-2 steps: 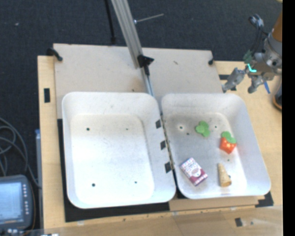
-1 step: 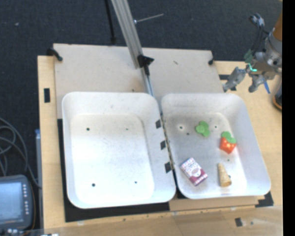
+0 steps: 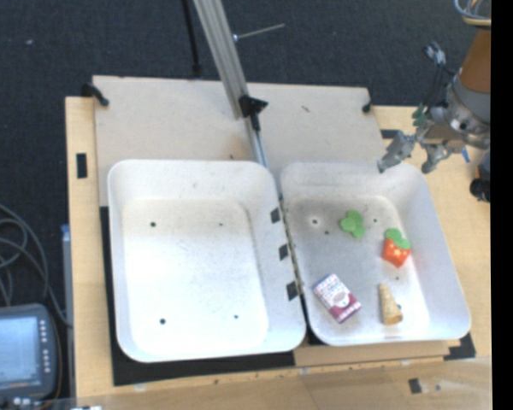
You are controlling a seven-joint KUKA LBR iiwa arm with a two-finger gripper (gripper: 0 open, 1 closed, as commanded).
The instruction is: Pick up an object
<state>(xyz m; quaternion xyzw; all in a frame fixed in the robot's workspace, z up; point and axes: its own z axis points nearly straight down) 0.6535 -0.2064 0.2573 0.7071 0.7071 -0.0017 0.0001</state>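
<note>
1. Grey and orange, the arm reaches in from the right edge of the view, its gripper hanging above the far right corner of the right bin.
2. Its two fingers are spread apart, with nothing between them.
3. Nearest to the gripper is a green leaf-shaped piece, lying on the bin floor below it and a little to the left, well apart from the fingertips.
4. A red strawberry-like toy with a green top lies straight below the gripper, farther down the bin than the green piece and near the right wall.
5. A small pink and white carton lies tilted on the floor, farther still from the gripper, down and to its left.
6. A tan cone-like object lies just beside the carton on its right, near the bin's front rim, about as far from the gripper as anything in the bin.
7. Across the divide, well to the gripper's left, sits the left bin, white with dark speckling on its floor.
8. A slanted metal rail rises from the bench between the two bins, up and to the left of the gripper.
9. Both bins rest on a pale wooden bench, with dark carpet beyond it.
</note>
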